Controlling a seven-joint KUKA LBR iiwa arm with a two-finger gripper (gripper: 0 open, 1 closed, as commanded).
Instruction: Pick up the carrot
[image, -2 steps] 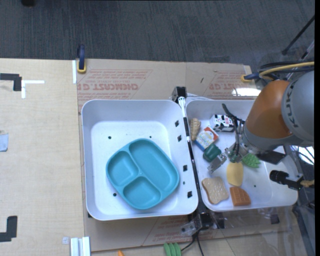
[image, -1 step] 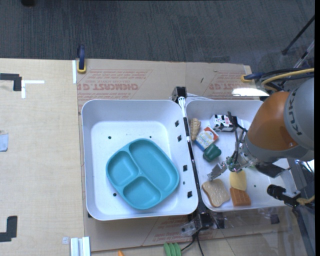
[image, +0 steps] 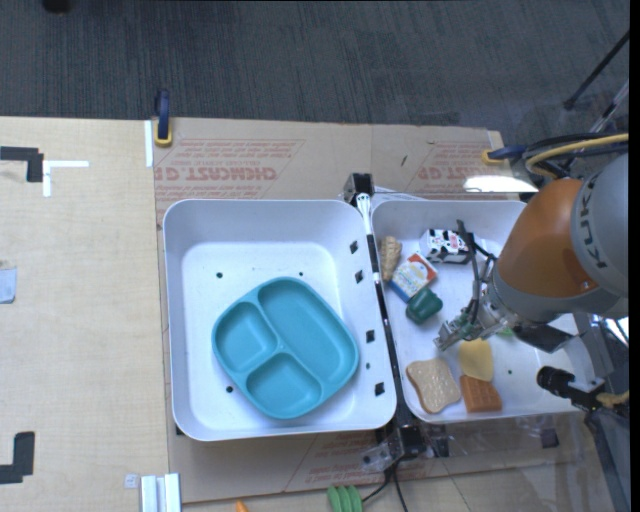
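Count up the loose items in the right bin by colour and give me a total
Green: 1, green piece
Yellow: 1, yellow wedge
Orange: 1, orange block
Tan: 2, bread slice and tan stick
Black and white: 1, cow-patterned toy
Blue and white: 1, small carton
Total: 7

robot lab, white bins (image: 180, 300), cardboard-covered bench (image: 80, 300)

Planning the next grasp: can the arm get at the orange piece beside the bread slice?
Probably yes: the orange piece lies uncovered, with the gripper close by, though the yellow wedge and bread slice crowd it.
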